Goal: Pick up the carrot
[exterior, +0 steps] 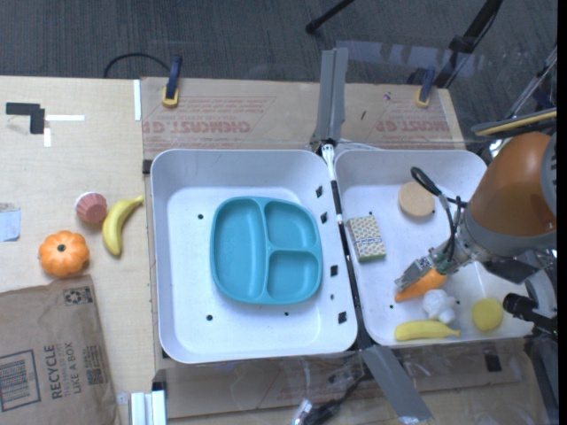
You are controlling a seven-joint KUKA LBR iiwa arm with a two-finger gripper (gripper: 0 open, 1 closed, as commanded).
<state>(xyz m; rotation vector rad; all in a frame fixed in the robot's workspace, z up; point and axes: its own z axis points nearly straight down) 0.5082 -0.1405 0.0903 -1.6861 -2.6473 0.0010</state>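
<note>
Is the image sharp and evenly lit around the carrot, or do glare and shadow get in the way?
Camera view: soft overall; the carrot reads clearly orange, the pincer at it is small and indistinct, the arm casts mild shadow on the right bin, no strong glare.
</note>
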